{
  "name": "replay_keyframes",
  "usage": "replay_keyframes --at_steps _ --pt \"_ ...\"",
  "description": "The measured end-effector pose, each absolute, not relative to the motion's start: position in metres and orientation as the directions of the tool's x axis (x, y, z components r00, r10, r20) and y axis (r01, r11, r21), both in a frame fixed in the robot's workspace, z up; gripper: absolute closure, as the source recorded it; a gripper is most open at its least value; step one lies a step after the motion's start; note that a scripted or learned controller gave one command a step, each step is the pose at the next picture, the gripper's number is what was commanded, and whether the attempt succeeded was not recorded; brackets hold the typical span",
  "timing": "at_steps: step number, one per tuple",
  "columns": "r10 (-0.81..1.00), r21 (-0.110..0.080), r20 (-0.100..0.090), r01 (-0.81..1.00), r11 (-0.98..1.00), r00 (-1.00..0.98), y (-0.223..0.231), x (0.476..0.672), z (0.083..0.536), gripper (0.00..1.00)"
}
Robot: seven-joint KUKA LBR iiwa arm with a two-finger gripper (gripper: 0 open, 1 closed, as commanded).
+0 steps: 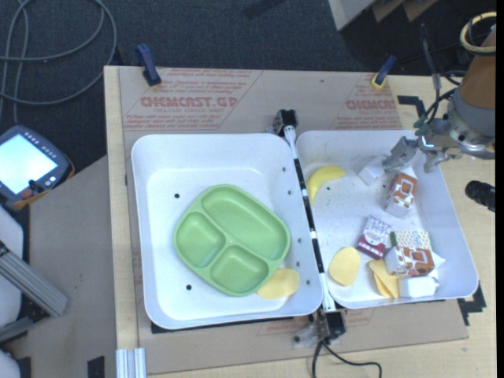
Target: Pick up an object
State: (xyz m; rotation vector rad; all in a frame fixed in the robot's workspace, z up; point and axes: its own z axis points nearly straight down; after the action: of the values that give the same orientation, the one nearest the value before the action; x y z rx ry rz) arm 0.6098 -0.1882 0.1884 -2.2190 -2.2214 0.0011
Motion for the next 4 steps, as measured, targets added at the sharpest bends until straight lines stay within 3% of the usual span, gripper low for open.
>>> replay_keyframes --at_steps 1,2,3,4 --pt "1.000 0.019 -0.008 1.000 0.002 -0.002 -0.200 0.633 0.105 0.00" --pt "1.000 0.035 -0.010 0.999 0.006 -0.005 -0.208 0.617 0.098 0.00" --pt "1.000 0.035 -0.019 0.999 0.002 -0.001 -0.190 0.609 0.098 0.00" --pt "1.000 0.036 -0.011 0.999 0.005 -0.004 -0.200 0.607 0.098 0.00"
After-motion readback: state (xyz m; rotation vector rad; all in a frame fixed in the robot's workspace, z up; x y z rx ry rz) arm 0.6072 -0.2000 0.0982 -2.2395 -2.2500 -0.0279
